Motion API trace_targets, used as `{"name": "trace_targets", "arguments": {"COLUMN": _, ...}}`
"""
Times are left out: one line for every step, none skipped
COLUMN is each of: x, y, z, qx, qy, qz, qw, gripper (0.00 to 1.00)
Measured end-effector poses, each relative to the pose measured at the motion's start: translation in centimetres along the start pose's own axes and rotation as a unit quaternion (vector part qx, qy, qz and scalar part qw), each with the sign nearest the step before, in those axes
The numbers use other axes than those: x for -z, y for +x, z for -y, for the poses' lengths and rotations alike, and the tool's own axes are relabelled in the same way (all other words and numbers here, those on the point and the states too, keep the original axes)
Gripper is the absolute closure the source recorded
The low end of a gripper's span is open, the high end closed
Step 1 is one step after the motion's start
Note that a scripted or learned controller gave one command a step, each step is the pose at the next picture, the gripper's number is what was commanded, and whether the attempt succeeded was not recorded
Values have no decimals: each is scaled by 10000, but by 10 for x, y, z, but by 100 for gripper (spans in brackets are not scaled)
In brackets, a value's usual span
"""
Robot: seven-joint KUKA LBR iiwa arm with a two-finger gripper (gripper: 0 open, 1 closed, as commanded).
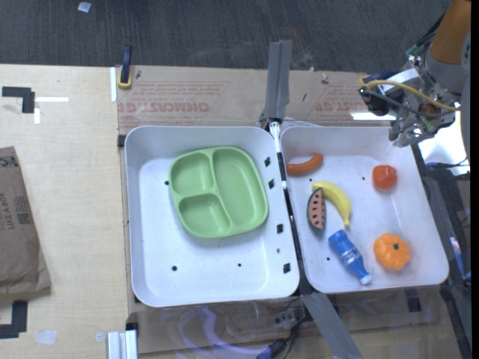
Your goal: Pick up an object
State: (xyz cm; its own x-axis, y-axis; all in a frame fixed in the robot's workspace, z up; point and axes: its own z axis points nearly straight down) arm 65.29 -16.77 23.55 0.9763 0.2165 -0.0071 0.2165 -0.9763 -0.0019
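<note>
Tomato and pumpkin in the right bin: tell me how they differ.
The tomato is red and smaller; the pumpkin is orange and larger. The tomato sits toward the far side of the right bin, nearer the pincer; the pumpkin sits by the bin's near right corner, beside the blue bottle. Both are roundish toy foods lying free in the same bin.
</note>
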Motion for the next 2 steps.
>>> {"name": "trace_targets", "arguments": {"x": 0, "y": 0, "z": 0, "qx": 1, "qy": 0, "qz": 1, "qw": 10000, "gripper": 0}}
{"name": "trace_targets", "arguments": {"x": -123, "y": -101, "z": 23, "qx": 316, "qy": 8, "qz": -7, "qw": 9995, "gripper": 0}}
